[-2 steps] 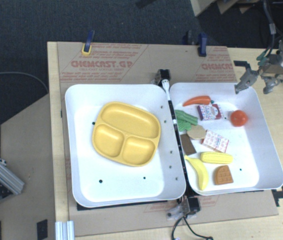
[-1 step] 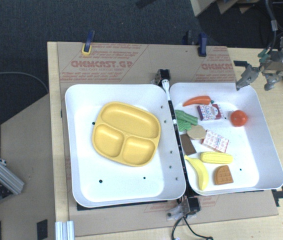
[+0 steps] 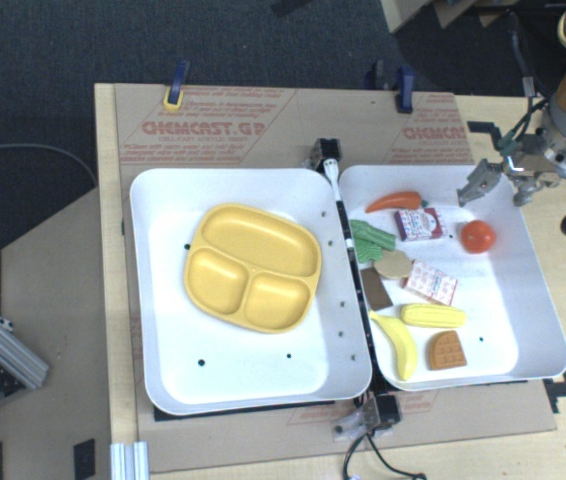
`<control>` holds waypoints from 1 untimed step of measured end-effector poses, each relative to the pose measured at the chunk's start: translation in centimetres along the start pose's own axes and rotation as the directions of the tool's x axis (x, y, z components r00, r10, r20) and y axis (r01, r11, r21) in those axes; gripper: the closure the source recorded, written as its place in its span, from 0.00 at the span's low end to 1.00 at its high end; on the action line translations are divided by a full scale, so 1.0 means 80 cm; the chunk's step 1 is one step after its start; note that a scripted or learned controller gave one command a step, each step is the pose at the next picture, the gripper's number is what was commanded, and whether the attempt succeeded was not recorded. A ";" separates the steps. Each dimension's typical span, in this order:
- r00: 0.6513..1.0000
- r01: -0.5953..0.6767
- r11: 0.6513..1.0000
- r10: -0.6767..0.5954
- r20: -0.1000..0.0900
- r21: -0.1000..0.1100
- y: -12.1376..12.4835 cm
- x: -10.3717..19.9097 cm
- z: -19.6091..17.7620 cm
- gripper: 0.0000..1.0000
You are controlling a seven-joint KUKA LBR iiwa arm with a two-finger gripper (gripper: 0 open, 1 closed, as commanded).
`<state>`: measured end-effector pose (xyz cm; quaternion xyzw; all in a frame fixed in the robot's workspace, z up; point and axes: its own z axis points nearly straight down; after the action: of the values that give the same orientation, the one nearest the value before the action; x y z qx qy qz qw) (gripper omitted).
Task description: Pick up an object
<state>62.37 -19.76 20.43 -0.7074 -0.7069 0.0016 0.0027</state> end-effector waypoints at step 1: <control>1.000 0.001 1.000 -0.001 0.000 -0.001 -0.001 0.000 0.054 0.00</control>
<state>62.26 -19.72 16.14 -0.7070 -0.7072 0.0014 0.0025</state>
